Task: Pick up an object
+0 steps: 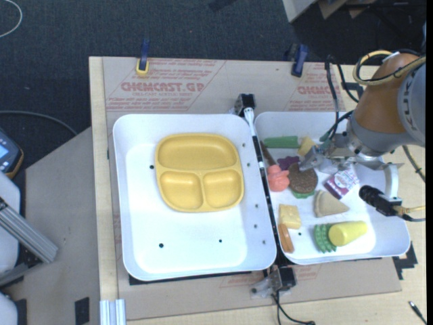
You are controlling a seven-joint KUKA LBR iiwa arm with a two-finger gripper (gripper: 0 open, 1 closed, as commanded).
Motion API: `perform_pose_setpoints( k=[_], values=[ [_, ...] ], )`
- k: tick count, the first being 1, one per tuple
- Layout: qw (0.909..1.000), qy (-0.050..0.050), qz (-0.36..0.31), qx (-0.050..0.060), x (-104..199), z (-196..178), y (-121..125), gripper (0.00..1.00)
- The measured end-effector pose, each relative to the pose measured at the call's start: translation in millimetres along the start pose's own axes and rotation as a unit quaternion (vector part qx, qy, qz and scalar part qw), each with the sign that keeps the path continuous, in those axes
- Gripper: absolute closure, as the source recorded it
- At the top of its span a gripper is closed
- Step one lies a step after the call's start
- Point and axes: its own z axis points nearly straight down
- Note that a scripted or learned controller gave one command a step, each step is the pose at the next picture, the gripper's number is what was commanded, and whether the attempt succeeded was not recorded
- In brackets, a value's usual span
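Note:
The right bin (385,246) holds several toy foods. Among them are a green bean pod (280,141), purple grapes (289,162), a pink piece (277,179), a brown round patty (304,181), a purple-and-white packet (342,181), a pale bread wedge (330,206), a cheese block (290,215), an orange strip (286,239) and a yellow corn cob with green husk (342,233). My gripper (316,158) hangs low over the bin's upper middle, just above the patty and right of the grapes. Nothing shows as held.
The left bin (135,202) holds a yellow divided plate (199,170). The grey and orange arm (385,114) covers the right bin's upper right corner. A black cylinder (377,200) with a cable juts out near the bin's right wall.

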Motion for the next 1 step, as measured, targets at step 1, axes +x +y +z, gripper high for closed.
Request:
perform_pose_setpoints(
  k=[1],
  values=[
    [1.0000,-0.002,0.000,-0.001,-1.3,-9.6,0.5,1.00]
  ],
)
